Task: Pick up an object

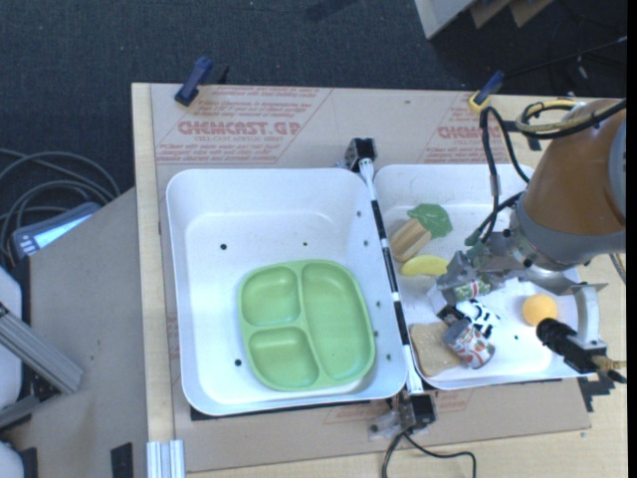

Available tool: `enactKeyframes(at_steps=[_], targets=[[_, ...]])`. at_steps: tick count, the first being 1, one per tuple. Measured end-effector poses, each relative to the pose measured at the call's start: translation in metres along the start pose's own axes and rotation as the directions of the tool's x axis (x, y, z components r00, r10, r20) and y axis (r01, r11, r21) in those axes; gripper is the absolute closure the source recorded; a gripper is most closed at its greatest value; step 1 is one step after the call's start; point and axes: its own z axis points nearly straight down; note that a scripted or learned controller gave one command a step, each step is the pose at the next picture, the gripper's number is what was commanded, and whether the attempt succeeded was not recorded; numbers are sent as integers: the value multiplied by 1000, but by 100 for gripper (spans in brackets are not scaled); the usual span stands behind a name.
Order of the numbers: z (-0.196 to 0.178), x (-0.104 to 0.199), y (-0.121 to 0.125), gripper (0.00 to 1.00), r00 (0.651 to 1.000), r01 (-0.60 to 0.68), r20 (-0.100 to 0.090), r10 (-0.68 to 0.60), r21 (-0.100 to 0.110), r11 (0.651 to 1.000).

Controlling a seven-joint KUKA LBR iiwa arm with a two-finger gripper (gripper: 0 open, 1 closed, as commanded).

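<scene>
Looking down at a slant on the brown bench (249,118): two shallow white bins side by side, meeting along a shared rim.

In the left bin (199,217), toward its near edge and closer to the shared rim than to the outer wall, a green divided plate (307,324), lying flat, with three compartments.

In the right bin (453,182), several small things, most of them in the half beside the shared rim. Toward the far edge, a green leafy piece (430,217). Touching it on the shared-rim side, a tan block (408,238), tilted. Just nearer than those two, a yellow piece (425,265), lying flat. In the near corner by the shared rim, a flat tan slab (430,345), with a red, blue and grey thing (470,347) against its right side. Just beyond that one, toward the middle of the bin, a black-and-white patterned thing (482,317). Toward the right edge, apart from the rest, an orange ball (540,309).

Reaching in from the right, the arm (577,192), bent down over the right bin. At its end, the gripper (464,287), low over the middle of the bin, between the yellow piece and the black-and-white patterned thing and very close to both. Open or closed: cannot tell, the metal parts there being too cluttered to read. Touching either thing or merely close to it: also unclear.
</scene>
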Motion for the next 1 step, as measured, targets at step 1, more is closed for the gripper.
enactKeyframes(at_steps=[1], targets=[[-38, 55, 1, 100, 1000, 0, 1, 0, -2, 1000]])
